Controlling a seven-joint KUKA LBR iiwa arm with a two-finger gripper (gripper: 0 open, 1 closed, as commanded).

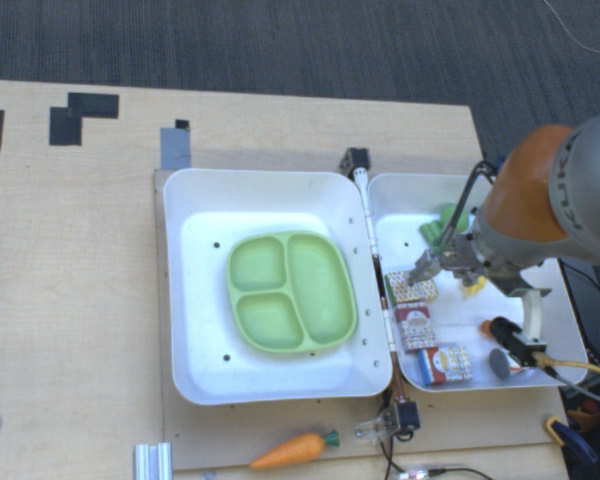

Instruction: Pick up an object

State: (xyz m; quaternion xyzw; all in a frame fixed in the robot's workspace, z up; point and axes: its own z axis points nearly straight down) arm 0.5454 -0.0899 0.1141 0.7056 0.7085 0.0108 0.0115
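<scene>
Pale green divided plate (291,292) in white bin (195,298); orange carrot (288,452), green-tipped, on tan bench (70,298)

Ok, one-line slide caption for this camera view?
Arm's hand lowered over small boxes in the right bin; green divided plate in left bin.

Pale wooden desk (70,298) on dark grey carpet (280,28). Black squares (80,118) stuck near the far left corner, a small grey block (176,148) just beyond the left bin. Black clamp (356,159) at the far end of the seam between the bins, another (404,415) at the near end. Toy carrot (293,450) lying on the near edge of the desk, green tip pointing right. Metal bracket (151,460) at the bottom edge, left of the carrot.
</scene>
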